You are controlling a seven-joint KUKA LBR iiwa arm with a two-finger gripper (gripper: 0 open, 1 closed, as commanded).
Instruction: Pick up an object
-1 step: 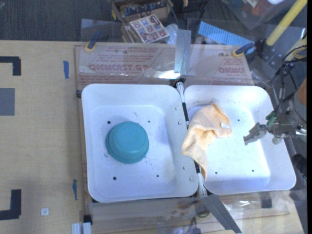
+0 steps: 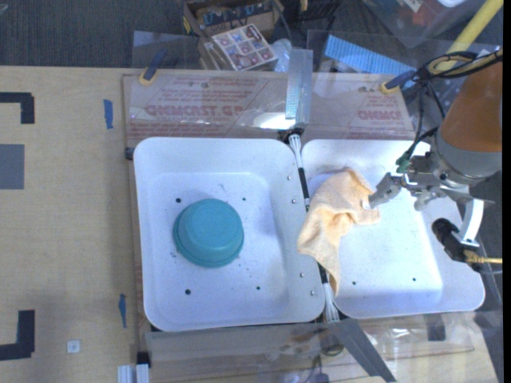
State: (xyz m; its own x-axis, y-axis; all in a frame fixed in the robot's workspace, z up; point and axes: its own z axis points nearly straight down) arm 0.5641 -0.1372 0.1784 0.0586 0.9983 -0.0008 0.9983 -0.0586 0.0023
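Over on the left, the left bin held a teal bowl, turned upside down with its flat base facing up, sitting a little left of the bin's middle. It was round, so it pointed no particular way. Dark specks dotted the white floor around it.

Moving along to the seam between the bins, a yellow cloth lay crumpled and draped across the divider. Its long axis ran on a slant, from an upper end well inside the right bin down and left to a lower end hanging over the rim of the left bin. The upper end was bunched and lifted toward the claw.

And there was the gripper, reaching in from the right at the cloth's upper right corner. One grey finger was touching the bunched fabric; whether the claw was spread or pinching the cloth, I could not tell from here. The arm above it showed its orange band, with cables trailing off it.

Behind the bins stood a clear panel with reddish lettering, reversed and too blurred to read. Farther back on the floor sat a cardboard box and a printed card with a grid of pictures.
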